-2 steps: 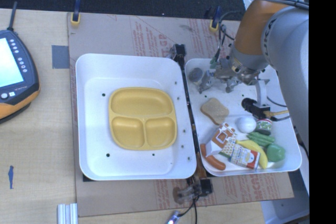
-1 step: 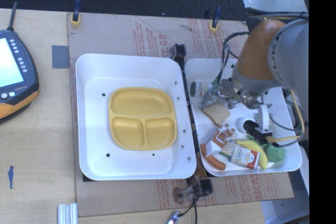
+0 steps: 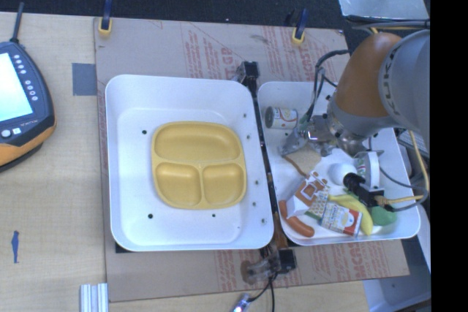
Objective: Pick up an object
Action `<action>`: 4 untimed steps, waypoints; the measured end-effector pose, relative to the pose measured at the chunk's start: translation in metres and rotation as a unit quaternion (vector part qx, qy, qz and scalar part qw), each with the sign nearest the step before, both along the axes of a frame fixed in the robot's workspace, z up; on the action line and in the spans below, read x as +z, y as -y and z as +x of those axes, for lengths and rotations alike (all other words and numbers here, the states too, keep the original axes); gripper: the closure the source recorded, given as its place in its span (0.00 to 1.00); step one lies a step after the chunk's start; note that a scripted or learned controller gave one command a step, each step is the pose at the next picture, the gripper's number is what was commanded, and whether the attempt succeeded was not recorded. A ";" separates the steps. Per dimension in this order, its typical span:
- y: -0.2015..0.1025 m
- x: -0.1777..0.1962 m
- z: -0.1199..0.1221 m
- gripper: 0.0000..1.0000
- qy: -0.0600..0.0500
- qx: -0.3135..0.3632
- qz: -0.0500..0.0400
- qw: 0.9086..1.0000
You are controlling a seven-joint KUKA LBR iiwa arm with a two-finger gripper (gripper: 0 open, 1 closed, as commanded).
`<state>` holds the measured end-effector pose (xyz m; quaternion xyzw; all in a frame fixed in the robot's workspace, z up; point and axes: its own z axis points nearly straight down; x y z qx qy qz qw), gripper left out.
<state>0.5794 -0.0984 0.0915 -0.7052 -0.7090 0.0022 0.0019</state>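
The right bin holds a heap of play food. A small can lies at its far left, with a brown flat piece just below it. Toward the front lie a small carton, a juice box, a banana, a hot dog and a green piece. My gripper hangs low over the bin's left part, between the can and the brown piece. Nothing visibly hangs from it. The wrist's bulk hides the bin's far right.
The left bin holds a yellow divided plate. A pendant with a screen lies at the bench's left edge. Two clamps pin the cardboard at the back. Cables trail over the right bin.
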 end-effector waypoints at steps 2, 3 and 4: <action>-0.003 0.010 -0.024 1.00 -0.001 0.003 -0.001 1.000; -0.003 0.010 -0.024 0.00 -0.001 0.002 -0.001 1.000; -0.003 0.000 0.028 0.00 0.001 -0.001 0.000 1.000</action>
